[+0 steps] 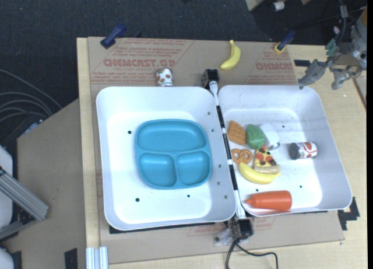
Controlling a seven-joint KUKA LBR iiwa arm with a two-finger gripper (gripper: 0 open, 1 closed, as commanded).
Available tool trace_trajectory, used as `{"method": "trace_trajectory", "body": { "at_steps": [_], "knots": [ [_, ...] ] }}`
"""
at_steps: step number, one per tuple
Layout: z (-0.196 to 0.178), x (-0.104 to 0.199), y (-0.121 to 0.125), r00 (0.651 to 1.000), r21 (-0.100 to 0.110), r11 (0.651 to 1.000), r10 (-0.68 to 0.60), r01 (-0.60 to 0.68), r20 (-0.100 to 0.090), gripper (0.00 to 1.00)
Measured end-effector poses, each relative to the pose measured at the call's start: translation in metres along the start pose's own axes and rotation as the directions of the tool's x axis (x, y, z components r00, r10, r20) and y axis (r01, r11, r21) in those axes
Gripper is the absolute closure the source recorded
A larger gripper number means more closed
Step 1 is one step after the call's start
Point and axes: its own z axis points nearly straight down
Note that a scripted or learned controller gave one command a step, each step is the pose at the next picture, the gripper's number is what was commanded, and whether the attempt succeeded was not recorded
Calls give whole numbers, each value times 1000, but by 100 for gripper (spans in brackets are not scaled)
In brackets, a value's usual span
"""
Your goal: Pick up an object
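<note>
Here, red bottle [269,201] lengthwise left-right.

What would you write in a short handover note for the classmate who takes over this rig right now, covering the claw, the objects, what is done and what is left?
Claw: open, holding nothing, above the far right corner of the right bin.
Right bin contents: toy banana, pizza slice, pretzel, cracker, green vegetable, small can, orange-red bottle at the near edge.
Left bin: blue divided plate.
On the bench behind the bins: second banana, small spotted cup.
Done: nothing picked yet.
Left: lower the claw onto one object, grip and lift. The can, lying apart from the cluster, looks easiest.
</note>
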Motion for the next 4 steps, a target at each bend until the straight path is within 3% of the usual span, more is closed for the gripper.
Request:
{"method": "trace_trajectory", "body": {
  "at_steps": [1,2,3,4],
  "knots": [
    [170,61,21,1000,2,1000,-1,1,-1,0],
    [179,102,5,1000,2,1000,-1,1,-1,0],
    [168,102,6,1000,1,1000,-1,1,-1,100],
    [168,102,6,1000,1,1000,-1,1,-1,0]
  ]
}}
